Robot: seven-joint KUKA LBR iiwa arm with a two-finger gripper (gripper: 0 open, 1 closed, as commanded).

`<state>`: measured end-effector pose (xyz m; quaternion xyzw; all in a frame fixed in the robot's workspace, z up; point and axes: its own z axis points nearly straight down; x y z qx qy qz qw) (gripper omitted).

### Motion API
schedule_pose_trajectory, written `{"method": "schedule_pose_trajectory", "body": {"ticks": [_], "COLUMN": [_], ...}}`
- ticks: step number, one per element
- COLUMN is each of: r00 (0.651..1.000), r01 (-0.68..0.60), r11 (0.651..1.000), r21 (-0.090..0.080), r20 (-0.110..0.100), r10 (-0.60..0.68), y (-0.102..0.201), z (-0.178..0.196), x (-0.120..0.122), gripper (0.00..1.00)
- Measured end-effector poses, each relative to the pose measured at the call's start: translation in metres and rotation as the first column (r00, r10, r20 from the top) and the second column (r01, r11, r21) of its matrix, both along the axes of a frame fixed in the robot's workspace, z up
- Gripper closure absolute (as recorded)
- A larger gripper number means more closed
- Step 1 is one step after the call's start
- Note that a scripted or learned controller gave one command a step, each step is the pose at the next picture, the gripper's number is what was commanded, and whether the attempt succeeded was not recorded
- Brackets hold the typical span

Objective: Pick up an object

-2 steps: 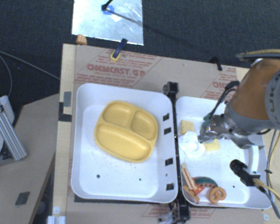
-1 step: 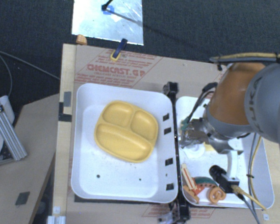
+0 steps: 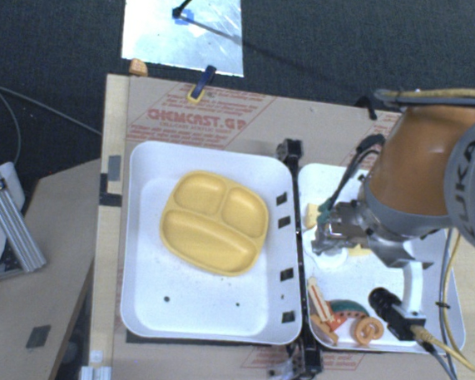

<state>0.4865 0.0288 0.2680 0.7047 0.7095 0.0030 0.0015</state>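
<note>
My gripper point(image 3: 330, 236) hangs over the left part of the right bin point(image 3: 322, 178), under the grey and orange arm. A pale yellow piece point(image 3: 311, 213) lies just to its upper left, and another pale yellow bit point(image 3: 357, 252) peeks out beside it on the right. At the bin's front left lie tan sticks point(image 3: 318, 303), a dark green curved piece point(image 3: 346, 307), a small orange-red piece point(image 3: 331, 322) and a tan ring point(image 3: 367, 329). The arm hides much of the right bin.
The left bin point(image 3: 139, 301) holds a yellow divided plate point(image 3: 215, 222), tilted slightly. A black divider with clips point(image 3: 293, 232) runs between the bins. A cardboard sheet point(image 3: 198, 119) lies under both bins, with a blue and yellow clip point(image 3: 202, 83) at its far edge.
</note>
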Motion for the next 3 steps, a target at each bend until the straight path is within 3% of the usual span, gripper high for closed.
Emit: {"method": "schedule_pose_trajectory", "body": {"ticks": [1,2,3], "r00": [1.000,1.000,1.000], "r01": [0.007,-0.004,0.001], "r11": [1.000,1.000,1.000], "r21": [-0.003,0.000,0.000], "r20": [-0.014,0.009,-0.008], "r10": [-0.007,0.004,-0.001], "y": [-0.012,0.042,0.052], "z": [-0.089,-0.047,-0.026], "x": [-0.001,0.122,0.043], "gripper": [1.00,1.00,1.00]}}
